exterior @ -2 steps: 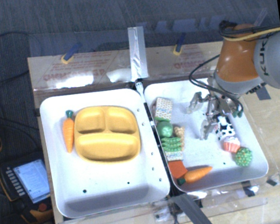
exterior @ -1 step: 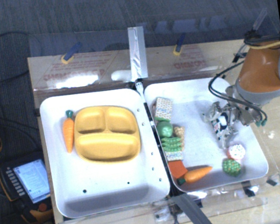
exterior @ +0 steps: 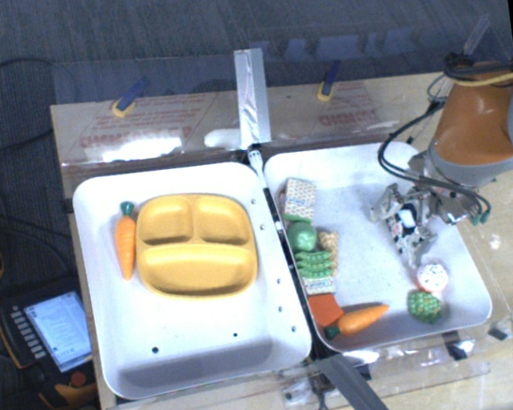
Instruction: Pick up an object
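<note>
My gripper hangs over the right side of the right bin, fingers pointing down toward the bin floor. Just below it lie a small white and red toy and a green leafy toy. An orange carrot lies along the bin's front wall beside an orange block. Along the bin's left wall sit a patterned box, a green round toy and a green pea pod. I see nothing between the fingers.
The left bin holds a yellow sectioned tray and a carrot at its left. A metal divider post stands behind the bins. Cables run from the arm at the right.
</note>
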### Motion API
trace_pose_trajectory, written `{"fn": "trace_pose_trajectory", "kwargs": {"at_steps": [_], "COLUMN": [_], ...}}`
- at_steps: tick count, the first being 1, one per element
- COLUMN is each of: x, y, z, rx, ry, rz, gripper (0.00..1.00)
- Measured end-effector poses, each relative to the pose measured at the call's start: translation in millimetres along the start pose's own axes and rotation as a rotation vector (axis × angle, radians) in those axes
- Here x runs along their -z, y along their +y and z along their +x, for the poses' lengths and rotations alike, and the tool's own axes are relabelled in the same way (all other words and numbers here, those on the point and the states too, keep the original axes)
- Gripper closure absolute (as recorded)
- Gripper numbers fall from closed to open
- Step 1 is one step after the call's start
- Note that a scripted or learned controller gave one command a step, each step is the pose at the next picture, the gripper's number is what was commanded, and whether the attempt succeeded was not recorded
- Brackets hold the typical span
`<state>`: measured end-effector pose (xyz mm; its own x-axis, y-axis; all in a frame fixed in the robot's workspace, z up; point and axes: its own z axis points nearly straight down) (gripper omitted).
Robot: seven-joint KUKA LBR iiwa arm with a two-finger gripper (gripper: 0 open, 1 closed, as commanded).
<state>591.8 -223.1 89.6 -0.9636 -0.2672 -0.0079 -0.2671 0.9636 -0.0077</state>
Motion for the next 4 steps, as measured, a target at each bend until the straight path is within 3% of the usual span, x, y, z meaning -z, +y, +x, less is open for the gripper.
{"fn": "trace_pose_trajectory", "kwargs": {"at_steps": [1,2,3,4], "x": [1,42,0,12], "y": [60,34,11,11], "z": [-13,2,26,24], "rx": [0.016,0.465,0.392,0.392], "ry": [-0.004,0.002,-0.005,-0.009], "rz": [-0.004,-0.009,-0.006,-0.001], "gripper": [0.00,0.00,0.00,1.00]}}
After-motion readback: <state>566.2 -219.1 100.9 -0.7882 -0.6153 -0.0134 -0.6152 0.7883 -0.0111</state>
